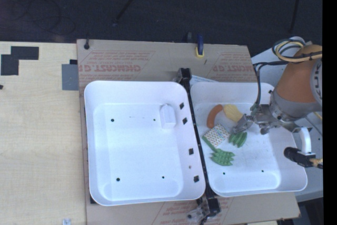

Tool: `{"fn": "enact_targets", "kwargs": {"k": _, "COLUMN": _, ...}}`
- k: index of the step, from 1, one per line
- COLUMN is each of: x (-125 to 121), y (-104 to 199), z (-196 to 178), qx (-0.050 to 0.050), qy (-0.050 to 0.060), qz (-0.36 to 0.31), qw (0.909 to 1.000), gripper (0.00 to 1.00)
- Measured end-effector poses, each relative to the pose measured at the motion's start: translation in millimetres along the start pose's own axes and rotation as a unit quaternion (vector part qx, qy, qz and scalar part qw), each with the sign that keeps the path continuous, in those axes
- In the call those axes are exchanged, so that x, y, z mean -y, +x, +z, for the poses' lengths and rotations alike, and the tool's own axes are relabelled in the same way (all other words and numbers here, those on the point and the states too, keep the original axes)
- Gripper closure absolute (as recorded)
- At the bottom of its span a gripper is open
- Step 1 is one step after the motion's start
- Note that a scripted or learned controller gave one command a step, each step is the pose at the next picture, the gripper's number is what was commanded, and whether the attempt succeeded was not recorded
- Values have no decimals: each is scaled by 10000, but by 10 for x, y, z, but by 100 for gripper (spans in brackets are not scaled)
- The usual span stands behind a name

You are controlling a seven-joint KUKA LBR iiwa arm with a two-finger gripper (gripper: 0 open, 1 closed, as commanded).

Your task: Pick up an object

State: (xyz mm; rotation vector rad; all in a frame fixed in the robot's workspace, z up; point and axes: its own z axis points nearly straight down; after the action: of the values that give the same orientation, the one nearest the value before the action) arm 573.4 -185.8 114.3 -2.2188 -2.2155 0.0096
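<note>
Here I see the pincer (pixel 245 125) low in the right shallow white bin (pixel 263 179), by a small green pod-shaped toy (pixel 238 139), though I cannot tell its state or whether it grips anything. Near that bin's left wall lie an orange curved piece (pixel 214 114), a yellow wedge (pixel 232 111), a patterned square card (pixel 216 136) and a second green pod (pixel 222 157). A small white block (pixel 167 115) sits near the far right corner of the left white bin (pixel 105 176).

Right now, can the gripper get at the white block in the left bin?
Probably yes: the white block lies alone, nothing on or beside it. The gripper sits over the right bin, so it must cross the divider.
</note>
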Motion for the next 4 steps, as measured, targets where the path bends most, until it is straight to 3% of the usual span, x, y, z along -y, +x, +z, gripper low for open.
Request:
{"fn": "enact_targets", "kwargs": {"k": 1, "x": -238, "y": -61, "z": 271, "qx": 2, "qy": -41, "qz": -33, "qw": 10000, "gripper": 0}}
{"fn": "enact_targets", "kwargs": {"k": 2, "x": -419, "y": -65, "z": 259, "qx": -1, "qy": -43, "qz": -10, "qw": 10000, "gripper": 0}}
{"fn": "enact_targets", "kwargs": {"k": 3, "x": -94, "y": 612, "z": 270, "qx": -18, "qy": -12, "qz": -24, "qw": 10000, "gripper": 0}}
{"fn": "enact_targets", "kwargs": {"k": 4, "x": -102, "y": 573, "z": 172, "qx": -9, "qy": -14, "qz": 3, "qw": 10000, "gripper": 100}}
